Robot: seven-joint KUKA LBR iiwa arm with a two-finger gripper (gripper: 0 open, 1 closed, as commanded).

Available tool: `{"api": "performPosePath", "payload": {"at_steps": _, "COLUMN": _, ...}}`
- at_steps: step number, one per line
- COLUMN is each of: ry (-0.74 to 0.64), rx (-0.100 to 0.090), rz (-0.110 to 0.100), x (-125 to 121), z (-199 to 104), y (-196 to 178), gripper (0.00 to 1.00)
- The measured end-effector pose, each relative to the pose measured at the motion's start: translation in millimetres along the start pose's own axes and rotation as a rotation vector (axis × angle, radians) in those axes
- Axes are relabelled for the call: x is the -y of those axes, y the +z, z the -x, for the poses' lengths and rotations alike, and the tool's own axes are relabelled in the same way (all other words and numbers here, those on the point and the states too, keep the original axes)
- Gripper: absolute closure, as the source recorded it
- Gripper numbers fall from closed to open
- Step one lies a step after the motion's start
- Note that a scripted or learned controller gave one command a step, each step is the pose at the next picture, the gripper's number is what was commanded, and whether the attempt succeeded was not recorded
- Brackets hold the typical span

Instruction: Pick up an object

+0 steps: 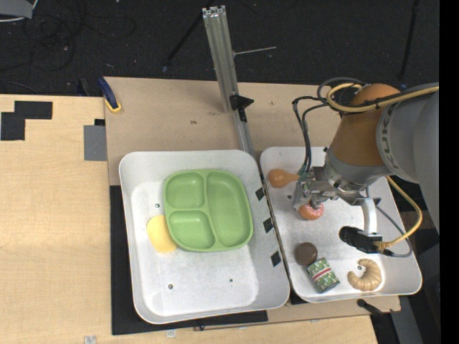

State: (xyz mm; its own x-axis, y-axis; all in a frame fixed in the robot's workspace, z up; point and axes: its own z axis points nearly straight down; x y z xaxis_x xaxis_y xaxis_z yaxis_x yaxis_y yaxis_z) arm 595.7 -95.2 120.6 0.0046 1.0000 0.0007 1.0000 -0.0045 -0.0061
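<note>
Pink, a doughnut [310, 211] is lying in the right bin [401, 282] with the end effector [311, 196] hovering directly over it, grip impossible to tell. The green packet [323, 274] nearby is showing print too small to read.

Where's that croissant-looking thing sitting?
The croissant lies in the right bin's near right corner, beside the green packet.

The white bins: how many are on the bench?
2. The left bin holds a green divided plate; the right bin lies beside it, under the gripper. Nothing suggests another is hidden.
</note>
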Motion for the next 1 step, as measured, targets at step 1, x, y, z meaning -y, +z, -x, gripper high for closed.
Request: {"api": "performPosePath", "payload": {"at_steps": 1, "ry": 0.001, "rx": 0.001, "rz": 0.008, "x": -0.5, "z": 4.6, "y": -42.7, "gripper": 1.00}}
